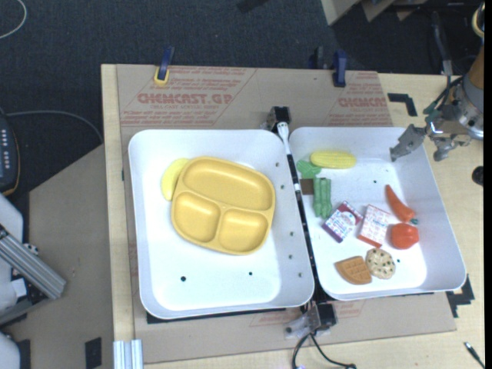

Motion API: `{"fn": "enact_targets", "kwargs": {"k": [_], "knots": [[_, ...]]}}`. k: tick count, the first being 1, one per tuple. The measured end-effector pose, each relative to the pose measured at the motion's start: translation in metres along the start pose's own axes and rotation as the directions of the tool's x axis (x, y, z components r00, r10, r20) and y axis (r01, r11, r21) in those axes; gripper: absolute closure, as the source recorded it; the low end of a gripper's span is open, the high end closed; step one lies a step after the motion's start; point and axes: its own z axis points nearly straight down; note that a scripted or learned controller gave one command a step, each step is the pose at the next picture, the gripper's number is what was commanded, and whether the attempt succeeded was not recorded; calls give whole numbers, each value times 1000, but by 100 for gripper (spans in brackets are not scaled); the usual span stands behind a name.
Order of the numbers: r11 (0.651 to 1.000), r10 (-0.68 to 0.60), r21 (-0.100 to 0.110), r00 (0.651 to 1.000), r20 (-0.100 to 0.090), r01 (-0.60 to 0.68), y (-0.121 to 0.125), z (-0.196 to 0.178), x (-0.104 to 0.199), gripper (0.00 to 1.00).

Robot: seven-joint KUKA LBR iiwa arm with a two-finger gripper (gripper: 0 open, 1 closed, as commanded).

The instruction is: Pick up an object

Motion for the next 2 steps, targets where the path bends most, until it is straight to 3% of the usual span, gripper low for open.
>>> {"fn": "enact_targets", "kwargs": {"k": [1, 2], "knots": [[1000, -3, -15, 1000, 4, 4, 3, -9, 1, 0], [1000, -4, -7, 1000, 1, 4, -1, 51, 8, 0]]}}
